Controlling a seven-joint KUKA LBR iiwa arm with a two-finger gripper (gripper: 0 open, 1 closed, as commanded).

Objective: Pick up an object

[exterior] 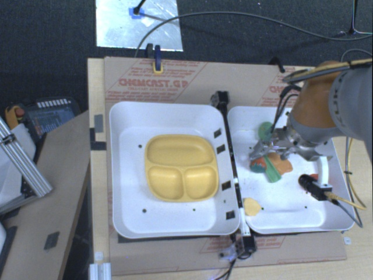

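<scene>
My gripper (263,151) is down inside the right bin (291,214), at its left-middle part. Right beneath and beside it lies a small cluster of toys: a red-orange piece (257,165), a green piece (272,172) and an orange piece (284,165). Another pale green object (266,129) lies just behind the gripper, partly hidden by it. The gripper touches or hovers just over the cluster; I cannot make out whether anything sits in its grasp. A small yellow disc (252,206) lies near the bin's front left corner.
The left bin (125,214) bears a yellow three-compartment plate (180,168) at its middle. A black divider rail (228,156) runs between the bins. The grey arm with its orange band (317,107) crosses the right bin's far right side.
</scene>
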